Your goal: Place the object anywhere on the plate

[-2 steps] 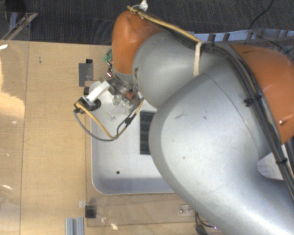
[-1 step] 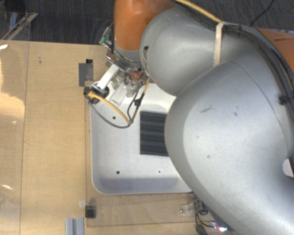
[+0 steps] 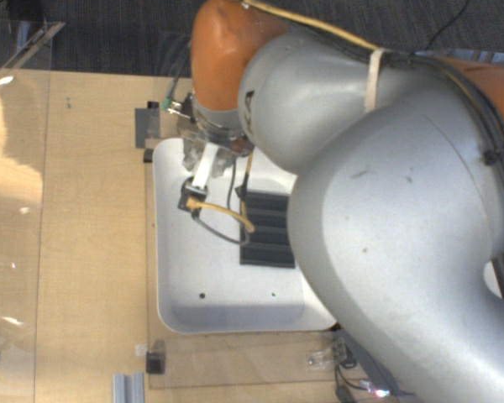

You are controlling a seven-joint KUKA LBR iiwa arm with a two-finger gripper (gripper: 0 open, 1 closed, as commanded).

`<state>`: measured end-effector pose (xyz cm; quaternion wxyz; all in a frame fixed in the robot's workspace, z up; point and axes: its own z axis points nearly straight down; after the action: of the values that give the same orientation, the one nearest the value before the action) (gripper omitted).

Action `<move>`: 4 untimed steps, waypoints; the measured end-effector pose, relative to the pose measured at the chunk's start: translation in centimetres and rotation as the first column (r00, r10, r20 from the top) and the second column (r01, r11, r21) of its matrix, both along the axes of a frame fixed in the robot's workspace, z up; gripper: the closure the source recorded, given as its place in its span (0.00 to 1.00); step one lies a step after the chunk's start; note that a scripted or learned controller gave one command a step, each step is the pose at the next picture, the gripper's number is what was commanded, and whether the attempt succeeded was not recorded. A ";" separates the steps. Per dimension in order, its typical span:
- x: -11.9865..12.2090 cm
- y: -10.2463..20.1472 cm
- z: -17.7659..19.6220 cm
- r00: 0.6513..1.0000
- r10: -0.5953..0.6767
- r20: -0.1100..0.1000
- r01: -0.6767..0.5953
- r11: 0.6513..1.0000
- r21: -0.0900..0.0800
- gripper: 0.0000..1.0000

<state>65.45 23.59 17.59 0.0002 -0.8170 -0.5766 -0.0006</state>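
Note:
My gripper (image 3: 232,159) hangs below the orange wrist band over the far left part of the left white bin (image 3: 193,309). The big grey arm covers the right half of the view and hides most of what lies under it. A black ribbed block (image 3: 267,229) sits in the bin just right of and nearer than the gripper, partly tucked under the arm. Whether the block touches the gripper I cannot tell.
The wooden bench (image 3: 76,225) stretches to the left of the bin. Small dark clamps sit at the bin's far left corner (image 3: 147,127) and near its front left corner (image 3: 155,361). The bin's bare white floor shows toward the front.

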 end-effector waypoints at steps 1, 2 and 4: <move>-8.7 -0.1 -8.4 0.993 0.120 0.002 -0.120 0.993 0.002 1.00; -6.7 -2.3 3.8 0.856 0.517 0.006 -0.517 0.856 -0.001 1.00; 1.5 -1.0 6.1 0.520 0.854 0.003 -0.854 0.520 -0.003 1.00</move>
<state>66.91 22.57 23.68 -0.0012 -0.4296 -0.9030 -0.0017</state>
